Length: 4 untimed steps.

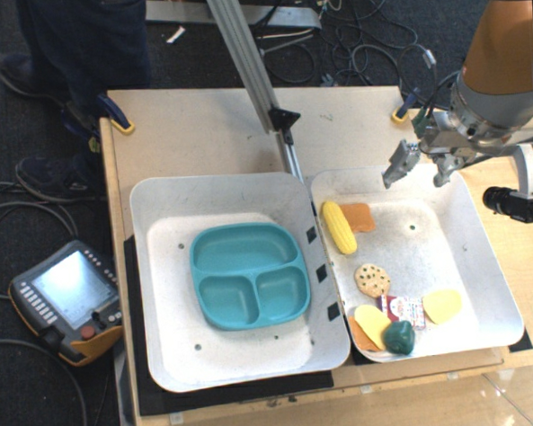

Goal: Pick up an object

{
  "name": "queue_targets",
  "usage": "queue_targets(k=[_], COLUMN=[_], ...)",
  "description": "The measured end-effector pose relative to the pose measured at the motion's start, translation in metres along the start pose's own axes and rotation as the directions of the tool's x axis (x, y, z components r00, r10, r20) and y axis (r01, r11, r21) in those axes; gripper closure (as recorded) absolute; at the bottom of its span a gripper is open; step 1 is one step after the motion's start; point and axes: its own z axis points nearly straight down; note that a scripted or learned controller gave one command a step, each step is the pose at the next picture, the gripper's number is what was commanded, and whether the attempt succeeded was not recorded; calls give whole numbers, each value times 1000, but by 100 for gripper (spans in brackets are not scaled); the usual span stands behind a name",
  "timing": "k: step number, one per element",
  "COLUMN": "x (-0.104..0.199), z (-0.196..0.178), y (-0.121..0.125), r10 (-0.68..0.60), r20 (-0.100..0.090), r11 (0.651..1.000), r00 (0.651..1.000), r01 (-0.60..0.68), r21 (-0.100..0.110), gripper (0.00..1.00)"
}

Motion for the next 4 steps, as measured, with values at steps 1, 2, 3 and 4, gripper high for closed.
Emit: queue_targets(k=[1,2,3,4], x=[0,-2,6,-2], z=[0,61,111,162], y=[0,7,0,-8], r10=[0,3,3,4], r20=[0,0,0,0], r11=[1000,1000,1000,1000], r00=[1000,1000,1000,1000], r01=[0,-3,-3,-4], r21=[0,5,6,6], gripper=[0,0,0,0])
